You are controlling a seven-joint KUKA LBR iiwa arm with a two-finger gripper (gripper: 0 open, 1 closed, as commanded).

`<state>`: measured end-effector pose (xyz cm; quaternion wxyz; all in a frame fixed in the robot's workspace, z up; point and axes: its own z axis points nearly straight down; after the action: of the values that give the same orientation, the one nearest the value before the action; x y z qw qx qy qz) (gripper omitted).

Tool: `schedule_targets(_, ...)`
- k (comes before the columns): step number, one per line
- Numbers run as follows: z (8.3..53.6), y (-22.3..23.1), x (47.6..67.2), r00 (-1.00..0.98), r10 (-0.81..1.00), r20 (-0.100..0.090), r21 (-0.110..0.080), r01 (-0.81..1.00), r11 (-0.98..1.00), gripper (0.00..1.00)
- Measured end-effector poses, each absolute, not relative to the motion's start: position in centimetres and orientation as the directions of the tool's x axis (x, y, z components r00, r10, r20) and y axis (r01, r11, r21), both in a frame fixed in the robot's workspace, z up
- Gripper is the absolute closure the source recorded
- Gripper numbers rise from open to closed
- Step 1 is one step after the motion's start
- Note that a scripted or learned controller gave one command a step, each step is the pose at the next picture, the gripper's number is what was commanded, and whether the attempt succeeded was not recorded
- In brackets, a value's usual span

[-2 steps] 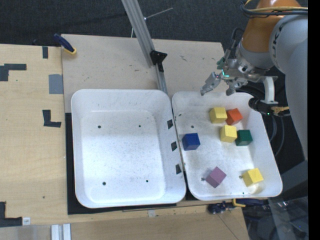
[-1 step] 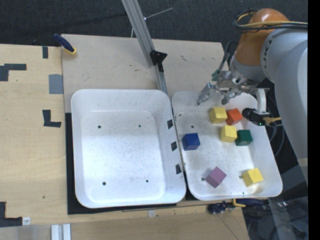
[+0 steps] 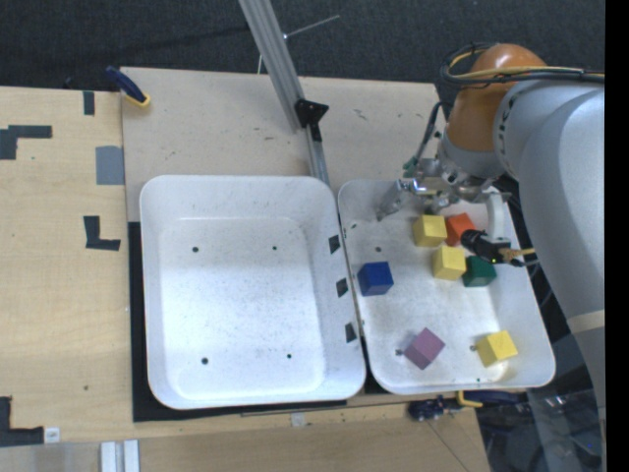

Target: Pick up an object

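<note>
The gripper (image 3: 401, 195) hangs over the far left part of the right bin (image 3: 521, 313), near its back rim. Nothing shows in its grasp. Just to its right and nearer lie a yellow block (image 3: 428, 230) and an orange block (image 3: 459, 227), side by side. A second yellow block (image 3: 449, 263) and a green block (image 3: 480, 273) sit a little closer to the front. A blue cube (image 3: 374, 278) rests by the bin's left wall. A purple block (image 3: 425, 347) and a third yellow block (image 3: 496, 346) lie near the front.
The left bin (image 3: 157, 224) stands beside the right one, sharing a raised middle rim. A slanted metal rail (image 3: 280, 62) runs from the back down to the bins' junction. The grey arm (image 3: 560, 155) covers the right side.
</note>
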<state>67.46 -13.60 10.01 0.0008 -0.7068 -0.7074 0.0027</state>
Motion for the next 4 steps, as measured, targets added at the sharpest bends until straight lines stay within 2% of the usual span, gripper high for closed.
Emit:
schedule_targets(1,11.0,-13.5,67.4,-0.003,1.000,-0.003,-0.005,1.000,0.003,1.00)
schedule_targets(2,16.9,-13.6,66.8,-0.001,1.000,-0.001,0.004,1.000,0.001,1.00)
schedule_targets(3,22.2,-14.6,66.7,-0.001,1.000,-0.002,0.005,1.000,0.001,1.00)
schedule_targets(4,22.4,-14.5,66.8,-0.002,1.000,0.000,0.000,1.000,0.002,1.00)
